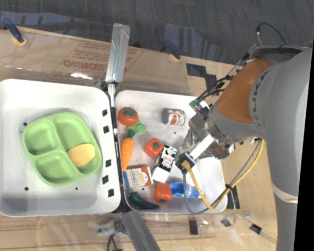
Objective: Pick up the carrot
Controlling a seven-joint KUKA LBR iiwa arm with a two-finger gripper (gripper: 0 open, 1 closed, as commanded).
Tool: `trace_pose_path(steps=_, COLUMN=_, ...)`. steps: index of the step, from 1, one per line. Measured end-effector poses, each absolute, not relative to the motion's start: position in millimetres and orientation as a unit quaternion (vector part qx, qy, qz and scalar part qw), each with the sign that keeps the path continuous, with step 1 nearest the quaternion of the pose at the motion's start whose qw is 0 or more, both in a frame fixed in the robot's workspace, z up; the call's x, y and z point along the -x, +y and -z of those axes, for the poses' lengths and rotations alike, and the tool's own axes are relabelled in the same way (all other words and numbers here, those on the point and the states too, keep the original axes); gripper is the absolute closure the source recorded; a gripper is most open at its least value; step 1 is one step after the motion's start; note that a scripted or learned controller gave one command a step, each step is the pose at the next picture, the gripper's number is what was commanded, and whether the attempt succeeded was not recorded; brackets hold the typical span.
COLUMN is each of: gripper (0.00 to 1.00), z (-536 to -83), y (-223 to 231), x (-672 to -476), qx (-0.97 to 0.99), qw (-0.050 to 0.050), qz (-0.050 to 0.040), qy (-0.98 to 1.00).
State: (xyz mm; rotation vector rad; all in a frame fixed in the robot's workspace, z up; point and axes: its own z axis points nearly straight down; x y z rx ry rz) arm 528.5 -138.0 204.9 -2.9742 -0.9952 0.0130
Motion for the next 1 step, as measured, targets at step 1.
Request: trace_pose_path(steps=1, gripper=1.00, z=-225.5, y=-140.9, x=-525.6, qx=0.985, qw=0.000, qz=-0.0015, qy=-0.171)
